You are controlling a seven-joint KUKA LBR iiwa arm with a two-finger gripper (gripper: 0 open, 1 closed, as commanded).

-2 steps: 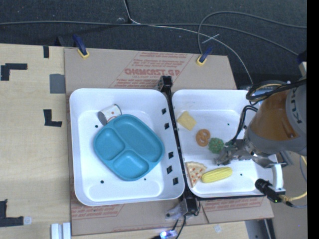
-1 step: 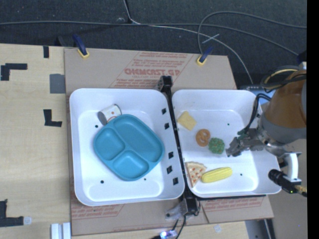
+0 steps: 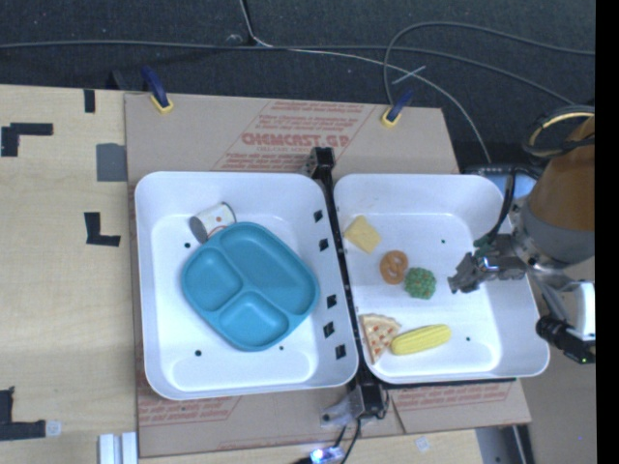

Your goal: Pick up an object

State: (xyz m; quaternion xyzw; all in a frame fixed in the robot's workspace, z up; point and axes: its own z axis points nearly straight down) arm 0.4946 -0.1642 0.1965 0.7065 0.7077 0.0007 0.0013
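The right bin (image 3: 484, 201) holds a yellow cheese wedge (image 3: 363, 233), an orange ring-shaped piece (image 3: 393, 266), a green broccoli (image 3: 420, 283), a pizza slice (image 3: 379, 333) and a yellow corn cob (image 3: 419, 338). My gripper (image 3: 466, 276) reaches in from the right and hangs over the bin's right part, a little to the right of the broccoli. Nothing shows between its dark fingers.
The left bin (image 3: 160, 201) holds a blue compartment plate (image 3: 250, 284) and a small white can (image 3: 212, 221) lying on its side at the plate's upper left. A black divider (image 3: 332, 259) runs between the bins. Cables (image 3: 426, 56) cross the dark surface behind.
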